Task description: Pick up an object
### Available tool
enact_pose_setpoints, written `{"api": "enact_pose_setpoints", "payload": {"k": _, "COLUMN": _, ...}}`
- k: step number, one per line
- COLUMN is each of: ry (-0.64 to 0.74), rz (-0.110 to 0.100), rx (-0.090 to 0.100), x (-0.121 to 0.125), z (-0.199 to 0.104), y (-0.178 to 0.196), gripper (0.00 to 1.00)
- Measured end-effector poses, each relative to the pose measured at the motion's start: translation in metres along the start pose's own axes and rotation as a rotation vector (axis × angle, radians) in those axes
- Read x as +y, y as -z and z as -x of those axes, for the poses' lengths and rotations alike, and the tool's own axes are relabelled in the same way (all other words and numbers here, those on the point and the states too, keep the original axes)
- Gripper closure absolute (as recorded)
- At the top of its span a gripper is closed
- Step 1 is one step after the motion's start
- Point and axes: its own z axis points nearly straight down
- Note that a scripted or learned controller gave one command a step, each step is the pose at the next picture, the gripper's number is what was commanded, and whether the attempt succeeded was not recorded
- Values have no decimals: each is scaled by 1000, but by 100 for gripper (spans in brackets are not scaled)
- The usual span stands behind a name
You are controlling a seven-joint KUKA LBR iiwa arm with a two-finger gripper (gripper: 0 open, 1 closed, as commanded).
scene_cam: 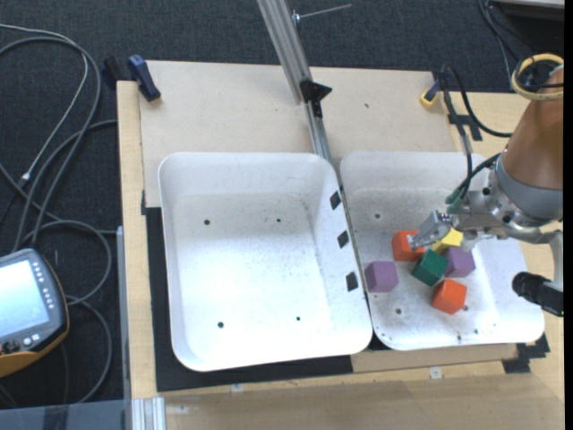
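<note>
Nearest, along the bench's front edge, lie the rims of the two bins: the left bin [179, 267] and the right bin [394, 330]. Inside the right bin a cluster of blocks sits together: an orange block [449, 296] closest, a green block [430, 267] beside it, a purple block [380, 276] apart to the left, another purple block [461, 261], then a red-orange block [405, 245] and a yellow block [451, 237]. Over these the gripper [437, 229] hovers; whether it is spread or closed cannot be told. Farther back, a metal rail [286, 43] slants across the bench.
</note>
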Motion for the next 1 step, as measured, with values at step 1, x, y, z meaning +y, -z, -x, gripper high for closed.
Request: {"api": "enact_pose_setpoints", "payload": {"k": 1, "ry": -1, "rz": 2, "rx": -1, "x": 22, "z": -8, "y": -110, "gripper": 0}}
